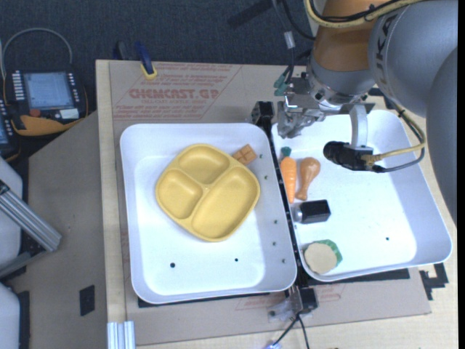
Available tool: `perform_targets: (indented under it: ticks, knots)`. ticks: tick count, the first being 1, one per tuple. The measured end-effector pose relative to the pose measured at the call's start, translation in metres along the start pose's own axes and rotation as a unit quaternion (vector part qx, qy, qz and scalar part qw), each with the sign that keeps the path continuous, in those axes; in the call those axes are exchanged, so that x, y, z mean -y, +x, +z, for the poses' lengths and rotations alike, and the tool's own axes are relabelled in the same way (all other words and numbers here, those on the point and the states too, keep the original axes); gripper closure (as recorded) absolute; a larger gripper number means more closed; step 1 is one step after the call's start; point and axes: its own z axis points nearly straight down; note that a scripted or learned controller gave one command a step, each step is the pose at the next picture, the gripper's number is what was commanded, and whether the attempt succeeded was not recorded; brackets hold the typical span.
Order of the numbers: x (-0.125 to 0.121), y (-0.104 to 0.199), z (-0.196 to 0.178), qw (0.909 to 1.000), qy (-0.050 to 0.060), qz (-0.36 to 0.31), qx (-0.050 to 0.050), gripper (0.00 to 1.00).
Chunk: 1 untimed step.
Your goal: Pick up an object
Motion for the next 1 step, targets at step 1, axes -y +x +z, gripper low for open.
perform_targets:
  ticks: [1]
  knots:
    - [-0.0077, 0.0487, 0.0045, 1.0, 0.0, 0.0, 0.0, 1.0]
